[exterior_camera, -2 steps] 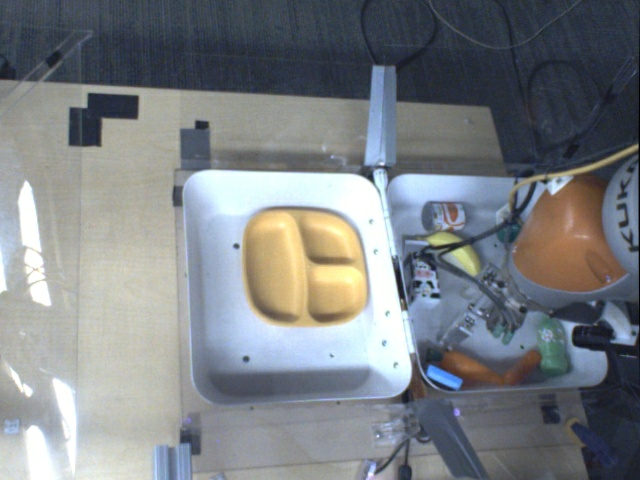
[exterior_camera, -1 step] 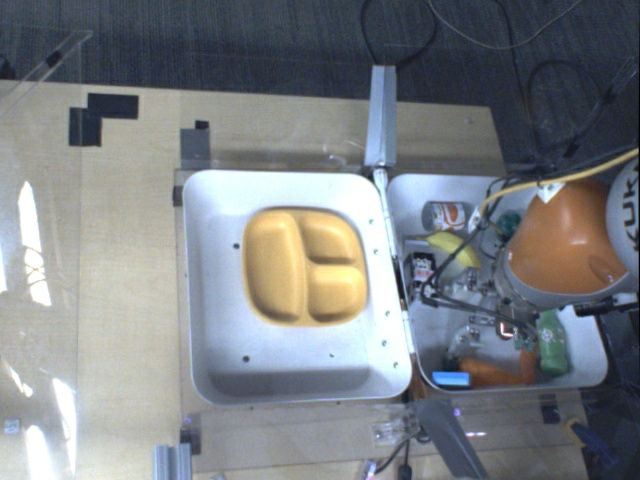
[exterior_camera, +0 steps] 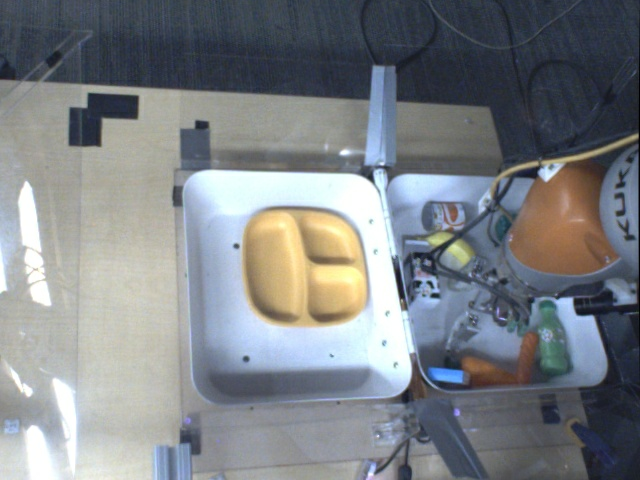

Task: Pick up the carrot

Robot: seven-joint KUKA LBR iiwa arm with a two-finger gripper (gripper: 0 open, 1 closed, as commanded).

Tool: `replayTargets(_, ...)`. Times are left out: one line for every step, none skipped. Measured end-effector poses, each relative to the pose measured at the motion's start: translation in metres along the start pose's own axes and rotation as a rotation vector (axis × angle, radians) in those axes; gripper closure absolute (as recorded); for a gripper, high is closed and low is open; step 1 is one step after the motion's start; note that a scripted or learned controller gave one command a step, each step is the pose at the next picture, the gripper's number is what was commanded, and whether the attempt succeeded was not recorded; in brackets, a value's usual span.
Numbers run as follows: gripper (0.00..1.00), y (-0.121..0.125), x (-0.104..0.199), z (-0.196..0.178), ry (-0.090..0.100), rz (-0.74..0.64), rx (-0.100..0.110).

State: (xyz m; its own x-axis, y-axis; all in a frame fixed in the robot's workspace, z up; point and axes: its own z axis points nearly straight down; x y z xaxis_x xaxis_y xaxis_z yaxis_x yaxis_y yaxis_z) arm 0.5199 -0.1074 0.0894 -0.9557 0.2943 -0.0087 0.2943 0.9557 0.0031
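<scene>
1. The carrot (exterior_camera: 489,371) is seen as a long orange piece lying almost flat along the near wall of the right bin (exterior_camera: 430,200), with one end beside a small blue item (exterior_camera: 447,375).
2. A second orange piece (exterior_camera: 527,356) stands more upright just beside the carrot's right end; whether it is part of the same carrot cannot be told.
3. A green bottle (exterior_camera: 549,336) is placed right next to that upright piece, toward the bin's near right corner.
4. The arm (exterior_camera: 568,218) is reached in from the right, its orange band held above the far right part of the right bin, with cables trailing off behind it.
5. The gripper (exterior_camera: 478,298) is held low over the middle of the right bin, above and slightly left of the carrot; nothing is seen between it and the carrot to show contact.
6. Whether the gripper is spread or closed cannot be told, as its tip is lost among wires and clutter.
7. A small can (exterior_camera: 446,214) and a yellow object (exterior_camera: 455,250) are found toward the far side of the same bin.
8. A yellow divided tray (exterior_camera: 304,265) is seated in the middle of the left bin (exterior_camera: 215,298).
</scene>
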Motion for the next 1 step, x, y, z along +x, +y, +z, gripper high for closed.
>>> replayTargets(0.00,-0.0178,0.0200,-0.0024,-0.019,-0.398,0.000)
